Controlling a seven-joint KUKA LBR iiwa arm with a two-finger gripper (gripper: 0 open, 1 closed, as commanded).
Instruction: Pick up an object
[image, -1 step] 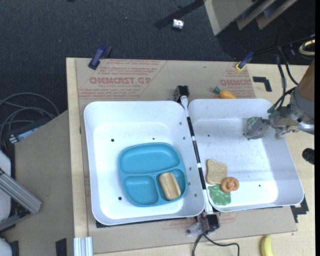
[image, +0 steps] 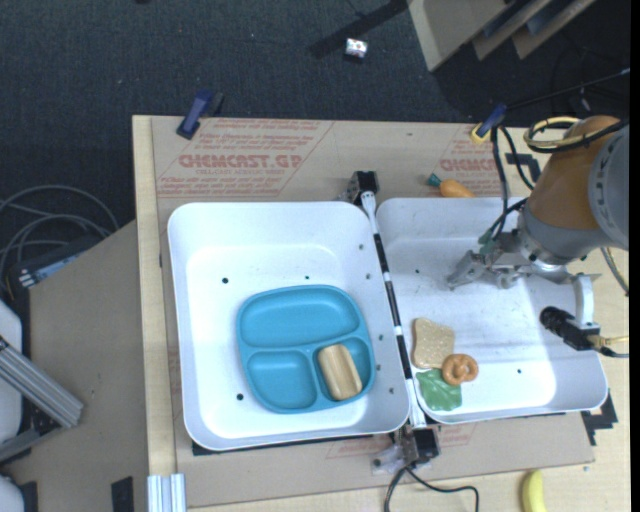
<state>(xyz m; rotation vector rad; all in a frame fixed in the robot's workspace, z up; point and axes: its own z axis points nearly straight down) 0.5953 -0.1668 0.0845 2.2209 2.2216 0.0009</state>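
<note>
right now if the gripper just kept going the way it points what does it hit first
The gripper points down and leftward into the right bin, so it would probably meet that bin's bare white floor first. The toast slice, pretzel and green piece lie nearer the camera, off that line. Depth is unclear.

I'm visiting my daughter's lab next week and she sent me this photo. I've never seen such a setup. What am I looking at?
This is one picture from a camera fixed above a workbench, looking down at a slant. The grey robot arm with an orange band reaches in from the right; its job is to pick up an object. At its tip is a two-finger metal gripper, hanging over the right white bin with nothing between its fingers. In that bin's near left corner lie a tan slice of toy bread, a small brown pretzel-shaped toy and a green leafy toy piece, bunched together. The left white bin holds a blue divided plastic tray with a tan bread-roll toy in its lower right compartment.
</note>
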